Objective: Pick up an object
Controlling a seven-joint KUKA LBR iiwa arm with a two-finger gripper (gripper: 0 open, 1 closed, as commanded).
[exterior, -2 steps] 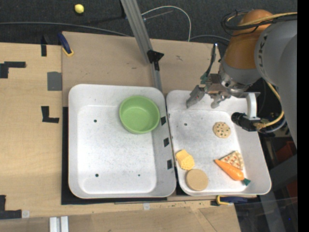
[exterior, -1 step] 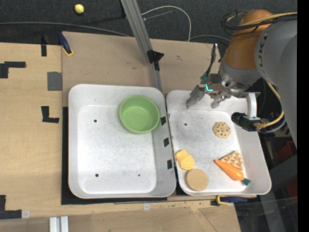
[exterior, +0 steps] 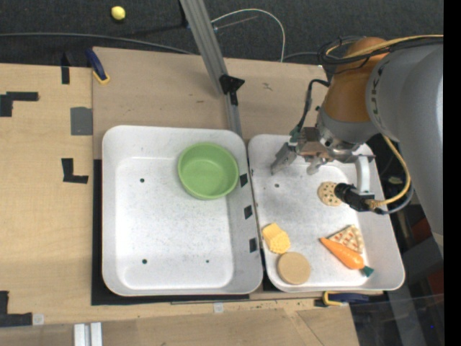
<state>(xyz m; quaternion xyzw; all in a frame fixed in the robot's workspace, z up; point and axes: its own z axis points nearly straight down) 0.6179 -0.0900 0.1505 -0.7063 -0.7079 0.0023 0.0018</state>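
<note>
My gripper (exterior: 297,163) hangs over the back part of the right bin (exterior: 302,200), its two fingers spread apart with nothing between them. In front of it, towards the right, a round cracker (exterior: 329,193) lies on the bin floor. Nearer the front of the same bin lie a yellow waffle piece (exterior: 275,238), a tan round cookie (exterior: 294,268), a pizza slice (exterior: 348,238) and an orange carrot (exterior: 344,254). A green bowl (exterior: 208,169) sits at the back right of the left bin (exterior: 144,215).
A grey pole (exterior: 209,45) slants down to the divide between the bins. A small yellow ball (exterior: 118,12) lies on the dark floor at the back. Cables loop from the arm beside the right bin's right edge.
</note>
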